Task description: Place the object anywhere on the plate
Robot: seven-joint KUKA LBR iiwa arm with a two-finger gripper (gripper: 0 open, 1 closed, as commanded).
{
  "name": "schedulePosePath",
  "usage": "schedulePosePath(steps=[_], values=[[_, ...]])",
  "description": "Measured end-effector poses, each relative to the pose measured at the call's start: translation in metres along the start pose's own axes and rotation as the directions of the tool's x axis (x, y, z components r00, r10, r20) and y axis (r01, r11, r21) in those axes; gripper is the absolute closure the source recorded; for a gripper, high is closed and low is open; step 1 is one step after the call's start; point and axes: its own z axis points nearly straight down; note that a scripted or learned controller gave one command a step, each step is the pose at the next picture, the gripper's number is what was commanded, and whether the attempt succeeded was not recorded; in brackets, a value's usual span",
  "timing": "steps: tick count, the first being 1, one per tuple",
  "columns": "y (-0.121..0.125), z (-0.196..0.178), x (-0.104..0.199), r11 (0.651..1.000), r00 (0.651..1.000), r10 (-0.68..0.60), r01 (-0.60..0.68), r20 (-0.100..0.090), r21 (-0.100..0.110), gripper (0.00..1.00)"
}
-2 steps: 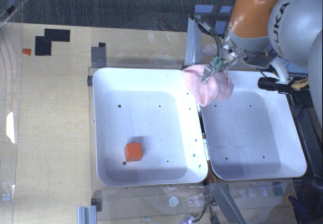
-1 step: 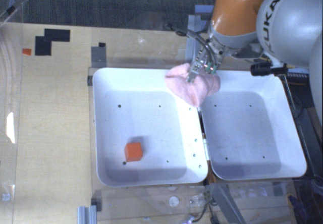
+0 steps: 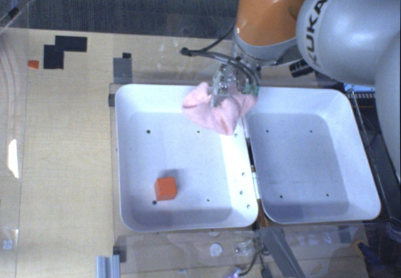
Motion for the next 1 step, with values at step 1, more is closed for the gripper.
schedulePosePath(steps=[1], values=[[-0.0001, -0.0004, -0.0002, 1.000, 1.000, 0.000, 0.000, 0.001, 0.000, 0.00]])
